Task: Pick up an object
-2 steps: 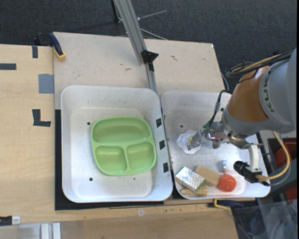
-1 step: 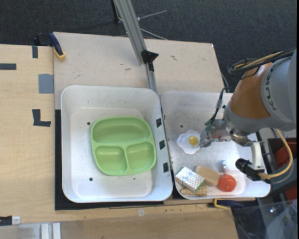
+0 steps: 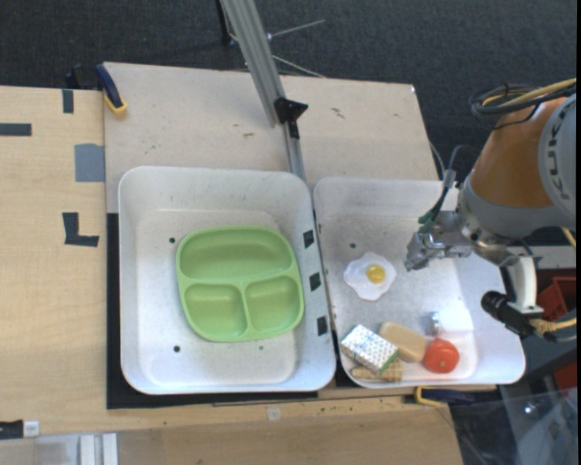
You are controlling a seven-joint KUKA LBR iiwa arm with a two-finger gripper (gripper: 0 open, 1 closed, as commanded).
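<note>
The right bin holds a fried egg near its middle. Along its front edge lie a green-and-white packet, a tan bread-like block and a red tomato. A small grey piece sits just behind the tomato. My gripper hangs over the right bin, right of the egg and a little above it in the view. Nothing shows between its fingers.
In the left bin lies a green divided plate. A grey metal pole slants in from the top to the wall between the bins. The orange-banded arm covers the right bin's right edge.
</note>
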